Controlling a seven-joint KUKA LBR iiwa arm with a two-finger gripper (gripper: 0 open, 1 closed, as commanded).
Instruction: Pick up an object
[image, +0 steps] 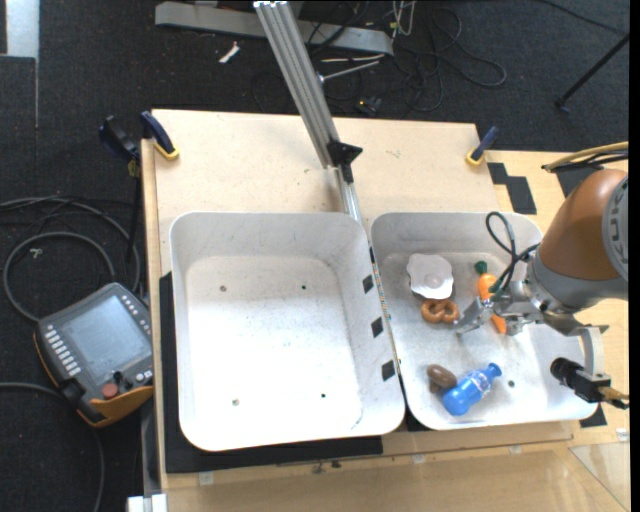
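— What's the setting?
— A pale wooden bench (260, 165) on dark carpet, bearing two shallow white plastic bins. The left bin (190, 250) sits beside the right bin (400, 235), their rims touching.

— Where are the objects?
— All in the right bin: a white crumpled cup-like piece (430, 274), a brown pretzel-shaped ring (438, 312) just below it, a small orange carrot-shaped toy (485, 284), a brown lump (440, 377) and a blue plastic bottle (468, 390) touching it.

— And the gripper?
— The metal two-finger gripper (473, 322) hangs low just right of the pretzel ring. Whether its jaws are wide or closed, I cannot tell.
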